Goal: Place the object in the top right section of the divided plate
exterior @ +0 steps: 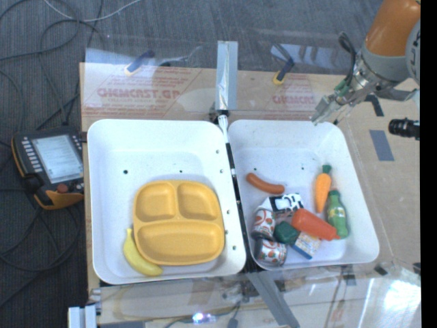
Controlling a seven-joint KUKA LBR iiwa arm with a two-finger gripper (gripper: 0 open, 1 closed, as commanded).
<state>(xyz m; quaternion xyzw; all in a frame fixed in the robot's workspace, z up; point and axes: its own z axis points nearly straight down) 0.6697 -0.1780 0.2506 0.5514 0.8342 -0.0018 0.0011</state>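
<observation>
Divided plate (pixel 179 222), yellow, 3 sections, in left bin (pixel 109 183)

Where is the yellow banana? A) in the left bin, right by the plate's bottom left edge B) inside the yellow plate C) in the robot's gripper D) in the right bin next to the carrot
A: the banana lies in the left bin, against the bottom left edge of the divided plate.

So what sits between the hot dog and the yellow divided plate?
In the camera view, between the hot dog and the divided plate lie bare bin floor and the two bins' adjoining rims.
</observation>
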